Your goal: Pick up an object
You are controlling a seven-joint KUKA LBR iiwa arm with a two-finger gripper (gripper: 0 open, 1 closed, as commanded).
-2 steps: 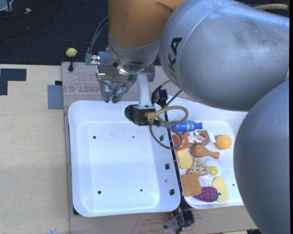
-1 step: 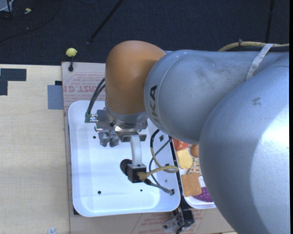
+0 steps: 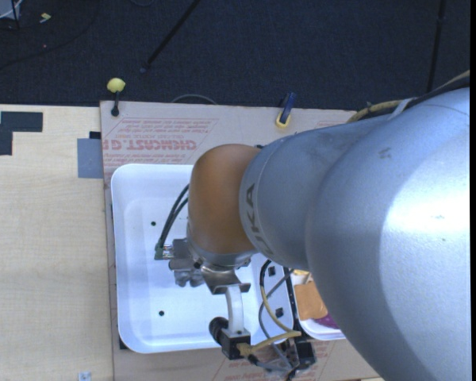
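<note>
My grey arm with its orange band reaches in from the right and covers most of both bins. The gripper hangs over the middle of the left white bin, pointing down, with its body hiding what lies beneath it. The bare floor of that bin shows two small dark dots and no loose object. In a gap under the arm, a tan flat object and a magenta thing lie in the right bin.
The bins rest on a cardboard sheet with red print. A yellow-headed clamp and a blue clamp stand at its far edge. Pale wooden bench lies to the left.
</note>
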